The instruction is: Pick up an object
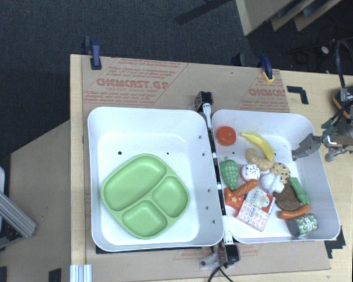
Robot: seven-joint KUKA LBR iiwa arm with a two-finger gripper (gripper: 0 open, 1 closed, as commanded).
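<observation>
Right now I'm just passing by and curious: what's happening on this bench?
A robot arm reaches in from the right, its hand hovering over the right bin, above the toy food. It holds nothing yet. A banana and tomato lie in the pile. The left bin holds a green divided plate.

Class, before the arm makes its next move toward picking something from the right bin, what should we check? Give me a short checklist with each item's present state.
1. Gripper is over the right bin: ok, at its right edge.
2. Nothing held yet: cannot tell, fingers too small to read.
3. Isolated targets available: ok; the red tomato and the banana lie apart from the pile.
4. Crowded pile: not ok; the cookie, the sausage and others touch.
5. Green divided plate in the left bin is out of the way: ok.
</observation>
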